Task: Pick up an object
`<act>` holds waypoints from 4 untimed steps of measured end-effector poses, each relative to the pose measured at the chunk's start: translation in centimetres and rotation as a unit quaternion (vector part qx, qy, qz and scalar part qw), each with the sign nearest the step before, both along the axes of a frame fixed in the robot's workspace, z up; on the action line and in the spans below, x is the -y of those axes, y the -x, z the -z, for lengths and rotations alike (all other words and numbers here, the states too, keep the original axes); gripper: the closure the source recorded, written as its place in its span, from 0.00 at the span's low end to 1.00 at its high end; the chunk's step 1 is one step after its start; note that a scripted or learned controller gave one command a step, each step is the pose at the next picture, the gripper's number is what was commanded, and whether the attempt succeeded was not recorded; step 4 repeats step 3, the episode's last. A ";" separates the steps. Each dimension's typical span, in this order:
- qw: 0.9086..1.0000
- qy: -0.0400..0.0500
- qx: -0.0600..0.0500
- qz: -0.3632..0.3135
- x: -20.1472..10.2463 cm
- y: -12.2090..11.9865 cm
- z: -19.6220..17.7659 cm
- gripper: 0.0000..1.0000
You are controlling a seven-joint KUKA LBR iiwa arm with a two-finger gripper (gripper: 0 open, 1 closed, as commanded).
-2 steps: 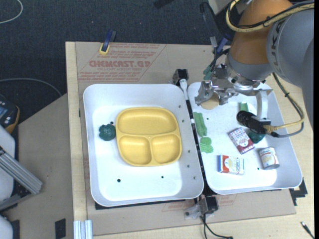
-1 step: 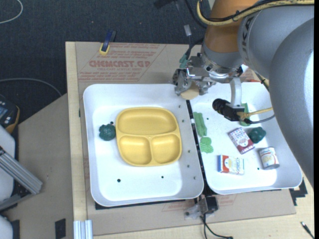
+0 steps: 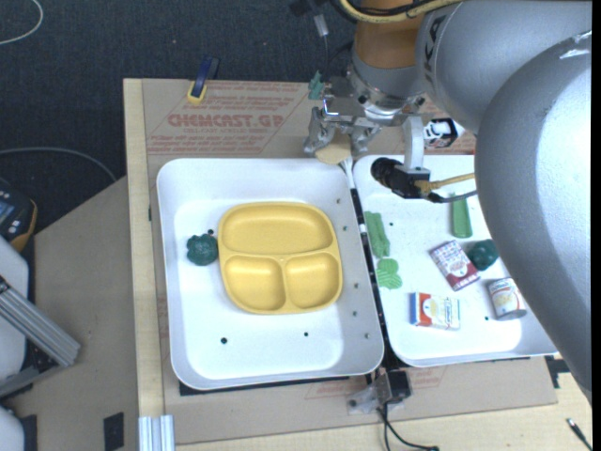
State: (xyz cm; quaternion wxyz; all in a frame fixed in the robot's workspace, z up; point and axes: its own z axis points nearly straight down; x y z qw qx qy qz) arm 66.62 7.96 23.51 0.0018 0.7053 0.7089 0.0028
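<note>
**Grey arm, orange band: the KUKA iiwa at close range**

A large, smooth grey robot arm point(image 3: 526, 130) with rounded, matt casings bulks along the right of the camera view, its curved shells lit paler at the upper edges. Above the wrist sits a glossy orange band point(image 3: 399, 22), ring-shaped and wider than the neck below it. A yellow cable point(image 3: 349, 6) and thinner black cables loop round the band at the top of the frame. Beneath it a short silver metal collar point(image 3: 383, 97) narrows to the silver-and-black two-finger gripper point(image 3: 362, 139), built of small bright brackets and dark fittings; its finer parts are too small to make out.
</note>
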 end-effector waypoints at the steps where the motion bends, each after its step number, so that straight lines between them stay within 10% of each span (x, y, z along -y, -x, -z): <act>1: 1.000 0.001 -0.005 0.002 0.0 1.2 0.5 1.00; 4: 1.000 0.001 -0.006 0.003 0.4 0.8 2.1 1.00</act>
